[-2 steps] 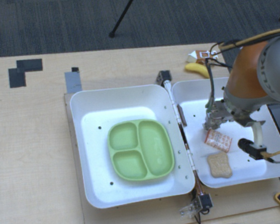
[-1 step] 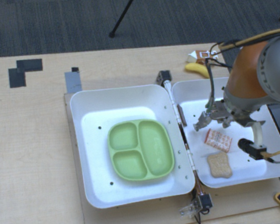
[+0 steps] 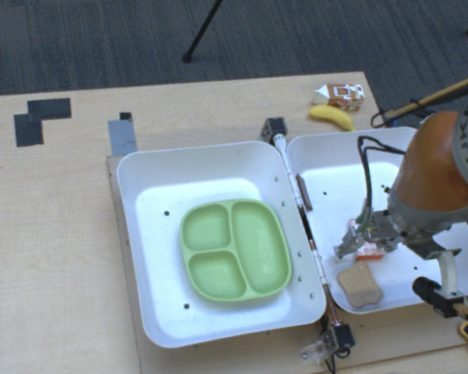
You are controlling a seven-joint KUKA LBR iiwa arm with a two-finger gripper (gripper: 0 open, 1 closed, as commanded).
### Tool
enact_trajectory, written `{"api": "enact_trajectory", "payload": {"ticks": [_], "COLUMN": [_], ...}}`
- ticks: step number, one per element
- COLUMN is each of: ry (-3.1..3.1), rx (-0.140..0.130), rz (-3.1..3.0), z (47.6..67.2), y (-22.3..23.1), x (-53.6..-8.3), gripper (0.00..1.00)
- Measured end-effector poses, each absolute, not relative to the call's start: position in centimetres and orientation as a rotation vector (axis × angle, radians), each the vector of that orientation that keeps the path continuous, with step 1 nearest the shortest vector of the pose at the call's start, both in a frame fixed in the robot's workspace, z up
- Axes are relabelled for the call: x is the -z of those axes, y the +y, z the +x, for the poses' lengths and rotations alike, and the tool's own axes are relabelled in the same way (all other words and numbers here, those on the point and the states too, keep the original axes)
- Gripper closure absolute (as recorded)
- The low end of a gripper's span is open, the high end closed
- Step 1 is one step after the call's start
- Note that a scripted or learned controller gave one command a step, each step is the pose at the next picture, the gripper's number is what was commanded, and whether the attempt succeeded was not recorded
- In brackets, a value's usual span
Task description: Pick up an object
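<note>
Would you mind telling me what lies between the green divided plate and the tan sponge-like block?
In the camera view, the two bins' adjoining rims run between the green plate and the tan block, which lies in the right bin.

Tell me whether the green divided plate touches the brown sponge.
Apart. The camera view shows the green plate lying in the left bin and the brown sponge in the right bin, with both bins' rims between them.

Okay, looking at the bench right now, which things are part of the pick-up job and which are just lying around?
In play:
end effector, low in the right bin
orange-and-white item at its tip
tan bread-like piece just below

Lying about:
green divided plate in the left bin
banana and small carton on the bench
</note>
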State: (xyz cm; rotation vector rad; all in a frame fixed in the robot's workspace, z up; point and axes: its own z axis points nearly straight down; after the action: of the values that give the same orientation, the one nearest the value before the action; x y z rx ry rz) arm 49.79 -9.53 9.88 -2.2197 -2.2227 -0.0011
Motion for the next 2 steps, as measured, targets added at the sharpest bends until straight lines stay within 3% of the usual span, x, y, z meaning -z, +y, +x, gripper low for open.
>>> {"api": "enact_trajectory", "payload": {"ticks": [1,2], "ry": [-2.226,-2.228], "rx": [0.006,0.005], "rz": [-2.220,-2.217], "z": [50.0,48.8], "y": [-9.5,-2.9], "x": [-10.9,-18.5], "gripper": [1.00,1.00]}}
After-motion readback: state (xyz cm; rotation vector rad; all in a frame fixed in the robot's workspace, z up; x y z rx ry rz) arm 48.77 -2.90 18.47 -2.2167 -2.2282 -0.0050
